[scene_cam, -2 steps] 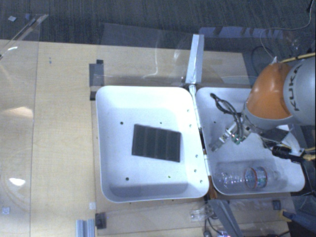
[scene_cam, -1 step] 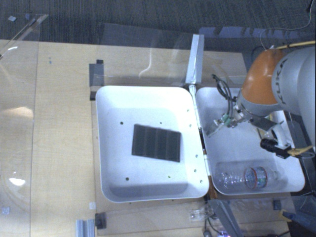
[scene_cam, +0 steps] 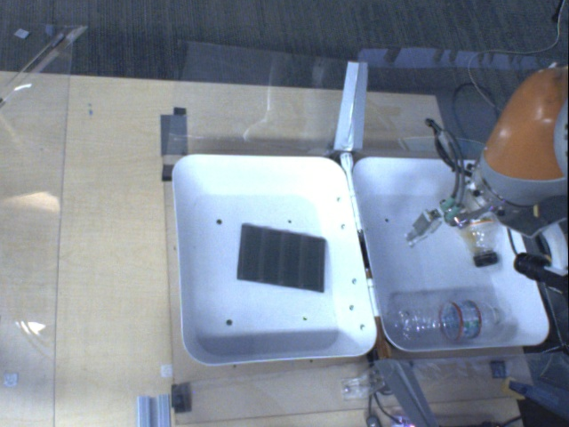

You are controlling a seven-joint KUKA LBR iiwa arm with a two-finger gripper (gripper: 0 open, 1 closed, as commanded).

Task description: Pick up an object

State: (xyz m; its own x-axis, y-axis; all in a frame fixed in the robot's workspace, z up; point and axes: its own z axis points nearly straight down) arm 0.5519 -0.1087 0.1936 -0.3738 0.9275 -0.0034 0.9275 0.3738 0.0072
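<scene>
One clear plastic bottle [scene_cam: 442,320] lies on its side along the lower edge of the right bin [scene_cam: 391,194], in the lower right of the frame. It is see-through, with a coloured label band around its middle, and it rests against the bin's near wall. Nothing grips it; it sits well apart from the arm's working end.

Above it, toward the right middle of the frame, the jaws [scene_cam: 427,225] hang over the same bin. A pale metal finger points down and to the left, with a small green part and some wiring just behind it. From where I stand I cannot tell how far apart the fingers are, and I see no object between them. Just to the right of that, a small dark piece [scene_cam: 485,258] sits by the bin floor; whether it belongs to the arm or lies loose I cannot make out.

The arm [scene_cam: 530,140] comes in from the right edge, its orange band bulging above the grey wrist, with dark cables looping beside it.

The left bin [scene_cam: 204,185] fills the centre of the frame and holds a flat dark ribbed rectangle [scene_cam: 282,257], lying slightly askew on the white floor.

Both bins sit side by side on the pale wooden counter [scene_cam: 89,238], with a clear panel standing along its upper side.
</scene>
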